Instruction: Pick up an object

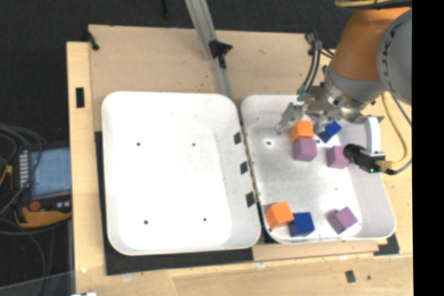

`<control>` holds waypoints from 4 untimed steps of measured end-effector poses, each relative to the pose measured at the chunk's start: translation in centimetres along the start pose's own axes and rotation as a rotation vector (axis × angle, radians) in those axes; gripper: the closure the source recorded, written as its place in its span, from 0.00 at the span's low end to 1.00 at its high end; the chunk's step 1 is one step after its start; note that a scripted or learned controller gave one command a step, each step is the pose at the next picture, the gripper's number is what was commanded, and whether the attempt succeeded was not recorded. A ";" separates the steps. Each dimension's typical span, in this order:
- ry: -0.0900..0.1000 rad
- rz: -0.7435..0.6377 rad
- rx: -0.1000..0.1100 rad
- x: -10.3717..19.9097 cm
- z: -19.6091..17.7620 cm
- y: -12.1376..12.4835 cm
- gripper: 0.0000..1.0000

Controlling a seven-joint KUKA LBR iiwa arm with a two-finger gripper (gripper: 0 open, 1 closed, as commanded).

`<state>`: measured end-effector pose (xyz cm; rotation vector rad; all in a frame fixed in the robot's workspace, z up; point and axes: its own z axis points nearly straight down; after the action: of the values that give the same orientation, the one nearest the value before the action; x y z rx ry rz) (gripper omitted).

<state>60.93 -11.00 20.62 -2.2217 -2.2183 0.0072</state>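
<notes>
Camera view, overhead and slanted. Two shallow white bins side by side on a wooden bench.

Left bin (170, 170): white floor with a few dark specks.

Right bin (277, 170): seven small blocks in two groups. Upper group, under the wrist: orange block (302, 129), purple block (304, 149) touching it just below, blue block (330, 131) just to the right, second purple block (337, 157) lower right. Lower group, along the near rim: orange block (279, 213), blue block (301, 224) beside it, purple block (342, 219) a little apart to the right.

Gripper (305, 120): low over the upper group, arm entering from the right, orange band above the wrist. Finger spread not discernible from this angle; nothing visibly held between them.

Key relation: upper orange block directly beneath the fingertips, or a shade below them in the frame, apparently square-on with no marked long axis. Neighbours crowd it on two sides; likely hazard is a finger landing on the purple block instead of clearing it.
</notes>
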 end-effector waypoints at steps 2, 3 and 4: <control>0.000 0.001 -0.002 0.4 11.0 -0.8 0.00; 0.002 0.010 -0.009 0.3 9.6 -0.6 1.00; 0.001 -0.005 -0.011 1.2 4.5 -0.5 1.00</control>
<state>60.42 -9.79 16.10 -2.2204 -2.2291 -0.0065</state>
